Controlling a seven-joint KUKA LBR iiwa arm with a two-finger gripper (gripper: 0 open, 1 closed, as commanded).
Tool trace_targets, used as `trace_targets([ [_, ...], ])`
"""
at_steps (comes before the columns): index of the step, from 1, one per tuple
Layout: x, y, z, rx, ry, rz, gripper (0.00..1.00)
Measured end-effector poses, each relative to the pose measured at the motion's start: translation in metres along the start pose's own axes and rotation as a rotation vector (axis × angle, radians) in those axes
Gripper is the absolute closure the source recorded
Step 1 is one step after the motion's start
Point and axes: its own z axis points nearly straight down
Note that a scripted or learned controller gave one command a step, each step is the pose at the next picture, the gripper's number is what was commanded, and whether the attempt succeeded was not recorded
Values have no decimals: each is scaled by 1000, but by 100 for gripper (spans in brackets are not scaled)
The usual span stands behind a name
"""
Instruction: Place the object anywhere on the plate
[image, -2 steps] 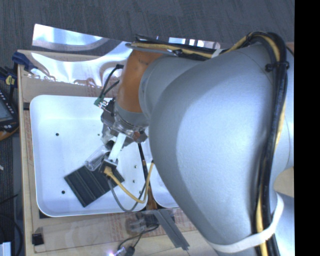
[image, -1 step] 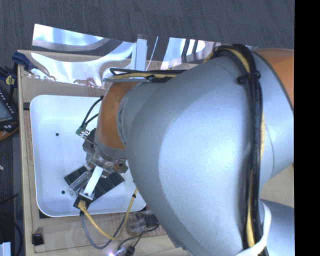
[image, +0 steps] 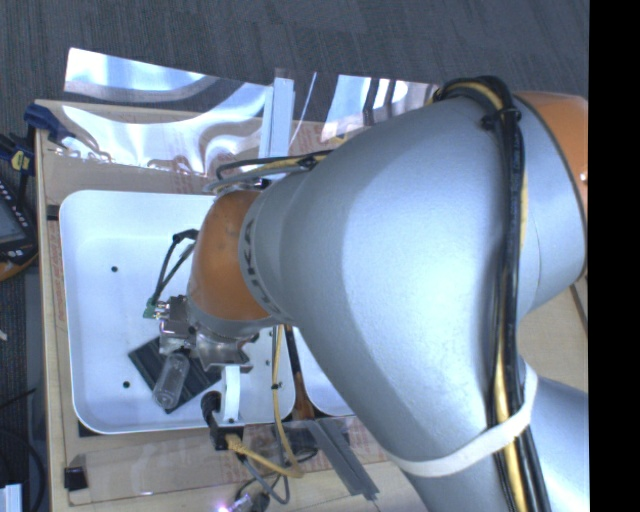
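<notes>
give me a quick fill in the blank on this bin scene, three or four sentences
1. The arm reaches over the bench from the view's ____ side.
2. The band above the wrist is ____ in colour.
3. The gripper hangs over the ____ bin of the two.
4. Both bins are ____ in colour.

Missing words: right; orange; left; white

I see bright, even light from above, hard glare on the foil sheet (image: 170, 95) behind the white bin (image: 95, 300), and the looming arm (image: 420, 290) slightly soft.
</notes>
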Motion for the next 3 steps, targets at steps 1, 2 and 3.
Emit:
trace_targets([
  [1,-37,-1,-98,-2,-4,-539,100],
  [2,54,63,4,1,-4,-419,100],
  [3,34,53,-148,-1,-3,-242,100],
])
